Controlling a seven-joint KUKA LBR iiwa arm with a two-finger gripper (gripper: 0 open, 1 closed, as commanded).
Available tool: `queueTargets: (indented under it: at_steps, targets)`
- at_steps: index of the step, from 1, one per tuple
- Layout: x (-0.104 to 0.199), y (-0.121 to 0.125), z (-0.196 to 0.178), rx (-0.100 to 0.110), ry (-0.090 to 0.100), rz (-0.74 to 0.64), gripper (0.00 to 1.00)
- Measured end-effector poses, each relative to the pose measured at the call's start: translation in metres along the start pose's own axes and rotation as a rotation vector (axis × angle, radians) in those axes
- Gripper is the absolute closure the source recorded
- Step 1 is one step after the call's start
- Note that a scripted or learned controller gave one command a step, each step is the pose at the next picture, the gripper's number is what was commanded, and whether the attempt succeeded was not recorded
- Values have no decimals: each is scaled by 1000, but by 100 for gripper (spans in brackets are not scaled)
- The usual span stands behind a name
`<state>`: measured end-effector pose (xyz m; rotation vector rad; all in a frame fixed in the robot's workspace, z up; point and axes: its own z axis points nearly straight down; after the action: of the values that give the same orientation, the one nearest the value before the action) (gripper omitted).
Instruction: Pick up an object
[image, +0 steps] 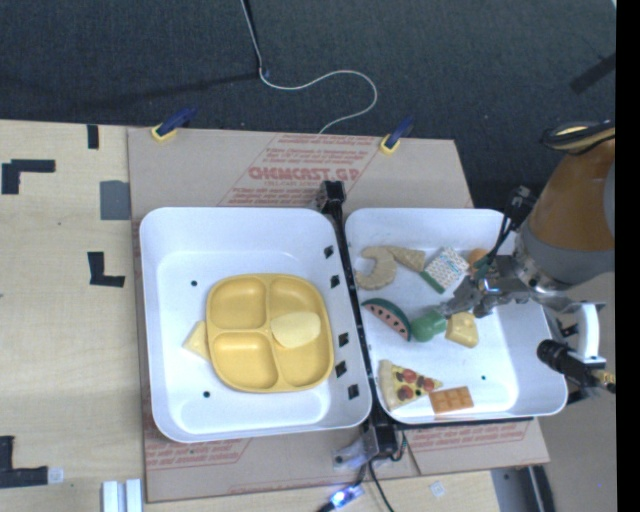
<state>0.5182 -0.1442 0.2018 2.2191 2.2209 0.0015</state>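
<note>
I'm bringing the gripper (468, 298) down into the right bin (500, 225), arm reaching in from the right, and it's hanging low over the cluster of toy food. Can't tell whether the jaws are open or closed, the tip is too dark and small against the clutter. Nothing is visibly between them, so I'm not calling a grasp. Just below the jaws the yellow cheese wedge (462, 331) is lying, and the green piece (428, 326) is sitting to their lower left, touching the watermelon slice (387, 316); either looks like the likely target. Above-left of the jaws the small printed packet (446, 267) is resting near the tan curved piece (383, 264). The pizza slice (405, 381) and orange cracker (450, 400) are lying well below, toward the bin's near wall. Across the divider, the left bin (165, 300) is holding the yellow divided plate (243, 352), far left of the jaws, out of this approach.
</note>
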Motion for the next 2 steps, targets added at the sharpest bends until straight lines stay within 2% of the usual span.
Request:
queueTargets:
  at_steps: [1,2]
  targets:
    - [1,1,-24,1,1,-1,100]
    - [14,48,-17,2,1,-3,100]
